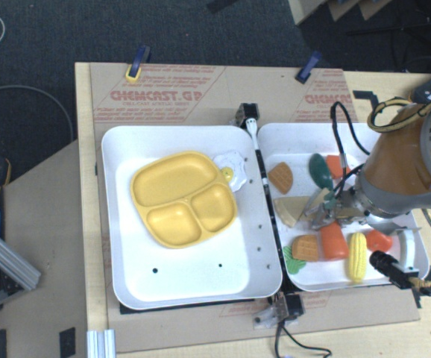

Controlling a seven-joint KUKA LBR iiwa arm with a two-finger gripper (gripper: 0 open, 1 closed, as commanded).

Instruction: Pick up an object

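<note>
Gripper (321, 213) low in right bin (413, 263), among toy food beside pale wedge (290, 209) and orange block (332, 241); finger state unclear. Yellow divided plate (182, 198) sits in left bin (126, 274).

The arm (398, 162) covers part of the right bin (305, 136) behind the tool (327, 209), whose fingertips blur among the toy foods.

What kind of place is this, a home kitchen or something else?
Most likely a robotics lab, not a kitchen. A robot arm reaches over two white bins clamped to a bench, toy food such as the corn lies in the right bin, and cables run across the dark floor.
</note>
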